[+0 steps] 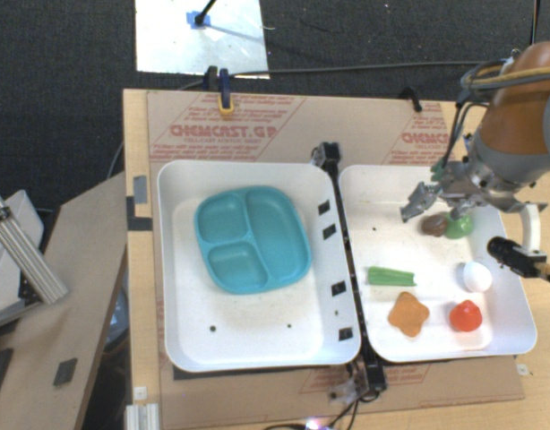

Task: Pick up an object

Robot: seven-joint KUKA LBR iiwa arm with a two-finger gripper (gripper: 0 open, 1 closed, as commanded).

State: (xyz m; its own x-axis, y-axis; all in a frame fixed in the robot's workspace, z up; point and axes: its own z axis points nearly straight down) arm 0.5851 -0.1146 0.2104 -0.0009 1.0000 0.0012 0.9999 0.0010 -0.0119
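Now the end effector, whose state I cannot tell, hangs by the brown object and green ball; centre on one, avoiding its touching neighbour

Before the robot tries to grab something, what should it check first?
1. Things to pick lie in the right bin: ok.
2. End effector is over that bin, near the brown piece and green ball: ok.
3. Those two sit touching, so grabbing just one may be tricky: not ok.
4. White egg, red piece, orange piece and green strip lie apart: ok.
5. End effector already holds something: cannot tell.
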